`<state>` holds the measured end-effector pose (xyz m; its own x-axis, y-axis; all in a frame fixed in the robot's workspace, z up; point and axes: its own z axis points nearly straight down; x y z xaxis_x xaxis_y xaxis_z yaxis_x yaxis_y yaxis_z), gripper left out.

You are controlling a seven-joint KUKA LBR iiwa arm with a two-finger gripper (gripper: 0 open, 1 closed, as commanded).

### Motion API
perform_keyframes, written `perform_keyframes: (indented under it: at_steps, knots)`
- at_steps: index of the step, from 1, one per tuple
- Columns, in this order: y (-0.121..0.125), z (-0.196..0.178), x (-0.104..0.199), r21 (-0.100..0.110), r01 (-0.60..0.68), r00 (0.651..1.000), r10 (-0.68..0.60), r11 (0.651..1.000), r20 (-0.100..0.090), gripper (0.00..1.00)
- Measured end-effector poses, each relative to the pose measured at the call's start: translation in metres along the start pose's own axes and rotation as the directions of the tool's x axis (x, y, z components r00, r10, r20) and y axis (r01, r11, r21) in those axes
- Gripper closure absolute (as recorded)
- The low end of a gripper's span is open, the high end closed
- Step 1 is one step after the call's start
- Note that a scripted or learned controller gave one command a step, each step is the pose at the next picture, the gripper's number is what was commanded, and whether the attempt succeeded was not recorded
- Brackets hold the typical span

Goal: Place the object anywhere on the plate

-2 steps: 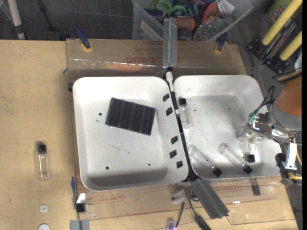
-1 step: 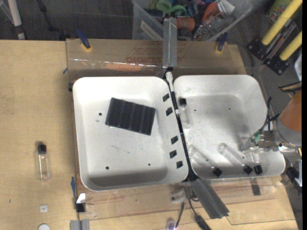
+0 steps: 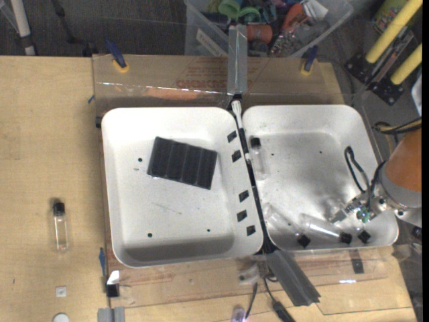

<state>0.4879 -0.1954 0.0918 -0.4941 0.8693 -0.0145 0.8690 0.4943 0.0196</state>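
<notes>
Reaching in from the right, the arm [image 3: 405, 170] places its gripper [image 3: 358, 212] low in the right bin [image 3: 305, 123], near the front right corner; whether the jaws are spread or pressed together cannot be told. Clear vials [image 3: 320, 228] with dark caps lie just beside it on the bin floor. Another clear vial [image 3: 256, 154] lies along the divider. A dark ribbed plate [image 3: 183, 162] sits in the left bin [image 3: 134, 240], with bare floor all round. One vial [image 3: 60, 225] lies on the bench [image 3: 40, 126]. No writing is legible.

two white bins [image 3: 127, 243]; a black ribbed plate [image 3: 182, 162] at nine o'clock; orange arm band [image 3: 409, 170] at three o'clock; tan bench [image 3: 40, 146].
</notes>
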Motion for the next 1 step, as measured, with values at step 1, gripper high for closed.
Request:
perform_keyframes:
  at_steps: [1]
  knots:
    - [0.0205, 0.001, 0.0034, 0.008, 0.367, 0.93, -0.367, 0.93, -0.002, 1.0]
